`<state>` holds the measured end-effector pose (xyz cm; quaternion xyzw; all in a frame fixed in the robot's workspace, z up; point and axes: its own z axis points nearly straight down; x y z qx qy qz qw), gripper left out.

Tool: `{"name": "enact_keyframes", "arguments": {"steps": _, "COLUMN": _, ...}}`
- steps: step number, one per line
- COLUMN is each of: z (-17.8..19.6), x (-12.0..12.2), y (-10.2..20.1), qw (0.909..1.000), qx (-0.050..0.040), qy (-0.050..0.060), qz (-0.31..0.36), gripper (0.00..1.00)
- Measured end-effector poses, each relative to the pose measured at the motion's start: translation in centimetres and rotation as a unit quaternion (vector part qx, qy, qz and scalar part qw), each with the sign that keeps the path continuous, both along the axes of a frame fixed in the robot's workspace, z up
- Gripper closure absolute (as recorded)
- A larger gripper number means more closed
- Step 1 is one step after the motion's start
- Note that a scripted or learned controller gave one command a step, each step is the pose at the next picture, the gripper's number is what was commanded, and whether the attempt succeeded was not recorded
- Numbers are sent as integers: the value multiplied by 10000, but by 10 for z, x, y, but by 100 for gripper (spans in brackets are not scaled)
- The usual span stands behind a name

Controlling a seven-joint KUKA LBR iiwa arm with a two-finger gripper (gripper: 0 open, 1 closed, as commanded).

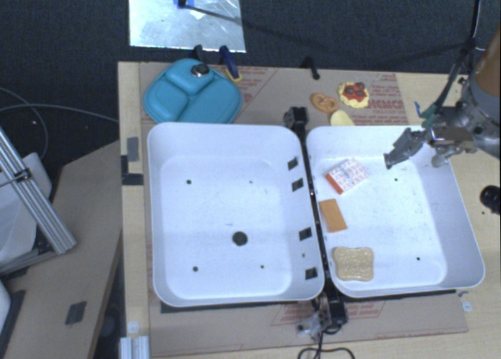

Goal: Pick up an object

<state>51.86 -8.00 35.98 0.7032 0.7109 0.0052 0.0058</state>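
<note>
The right bin (pixel 438 217) holds three objects. A small red-and-white patterned box (pixel 347 174) lies near its back left. An orange flat slab (pixel 333 214) rests by the left wall. A tan, toast-like piece (pixel 354 263) sits at the front left. My gripper (pixel 401 152) hangs over the back of the right bin, to the right of the patterned box and apart from it. Its dark fingers point left and down, and nothing shows between them.
The left bin (pixel 227 209) has a small dark disc (pixel 239 238) on its floor. Behind the bins lie a blue sectioned tray (pixel 192 93), a pretzel-like piece (pixel 322 102), a red-topped pastry (pixel 354 94) and a pale yellow piece (pixel 341 119). A metal frame (pixel 31 201) stands at left.
</note>
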Motion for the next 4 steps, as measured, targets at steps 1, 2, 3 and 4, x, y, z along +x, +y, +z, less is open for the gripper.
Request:
{"name": "enact_keyframes", "arguments": {"steps": 1, "z": 66, "x": -31, "y": 80, "qw": 10000, "qx": 18, "qy": 19, "qz": 12, "gripper": 0}}
{"name": "enact_keyframes", "arguments": {"steps": 2, "z": 73, "x": -30, "y": 76, "qw": 10000, "qx": 4, "qy": 30, "qz": -17, "gripper": 100}}
{"name": "enact_keyframes", "arguments": {"steps": 3, "z": 27, "x": -32, "y": 139, "qw": 10000, "qx": 11, "qy": 82, "qz": -4, "gripper": 100}}
{"name": "enact_keyframes", "arguments": {"steps": 4, "z": -25, "x": -32, "y": 78, "qw": 9999, "qx": -1, "qy": 84, "qz": -75, "gripper": 100}}
